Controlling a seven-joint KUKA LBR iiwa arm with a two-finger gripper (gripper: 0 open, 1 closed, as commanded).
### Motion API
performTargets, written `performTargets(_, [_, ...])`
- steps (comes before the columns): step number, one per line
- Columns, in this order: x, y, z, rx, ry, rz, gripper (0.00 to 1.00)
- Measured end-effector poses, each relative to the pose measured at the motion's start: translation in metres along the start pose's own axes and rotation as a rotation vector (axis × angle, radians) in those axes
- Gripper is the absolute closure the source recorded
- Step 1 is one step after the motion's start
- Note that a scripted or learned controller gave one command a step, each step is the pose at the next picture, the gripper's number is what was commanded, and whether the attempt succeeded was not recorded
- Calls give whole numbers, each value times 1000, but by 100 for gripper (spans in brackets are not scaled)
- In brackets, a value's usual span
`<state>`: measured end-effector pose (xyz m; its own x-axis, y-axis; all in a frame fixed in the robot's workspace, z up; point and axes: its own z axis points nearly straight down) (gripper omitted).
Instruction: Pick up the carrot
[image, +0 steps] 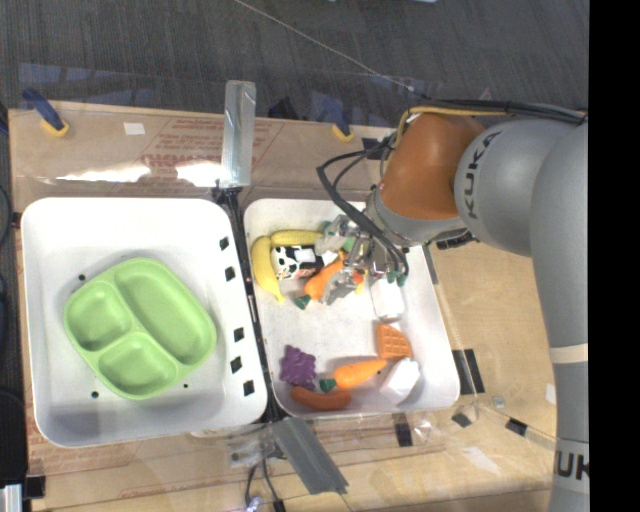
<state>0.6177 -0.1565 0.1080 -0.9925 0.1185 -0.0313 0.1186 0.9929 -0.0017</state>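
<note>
Down in the right bin (432, 300) the gripper (345, 272) sat low over the far half, with the grey arm (520, 190) and its orange band (425, 165) reaching in from the right. Whether the tool was open or closed could not be told, because the wrist and the clutter beneath it hid that part. An orange piece (320, 282) lay right at the gripper's tip, touching or nearly touching it, though nothing showed it actually clasped.

The carrot (358, 374) lay in the near part of the same bin, well apart from the gripper, with its green end pointing left. Just beside it on the left were purple grapes (296, 365), and a reddish sausage-shaped piece (320, 398) rested against the near wall, just in front of the carrot. A white block (403, 380) sat to the carrot's right, and a waffle-patterned orange wedge (393, 341) lay just beyond that block.

At the far left of the right bin a banana (265, 265) curved along the wall, with a black-and-white cow-patterned toy (296, 263) tucked against it. A small white bottle-like item (388, 298) lay just right of the gripper.

The left bin (50, 230) held a green divided plate (140, 325) with three compartments, lying flat near its middle
</note>
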Motion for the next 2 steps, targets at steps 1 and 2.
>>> performTargets(1, [-3, 14, 0, 5, -1, 16, 0])
performTargets(2, [-8, 15, -16, 6, -19, 12, 100])
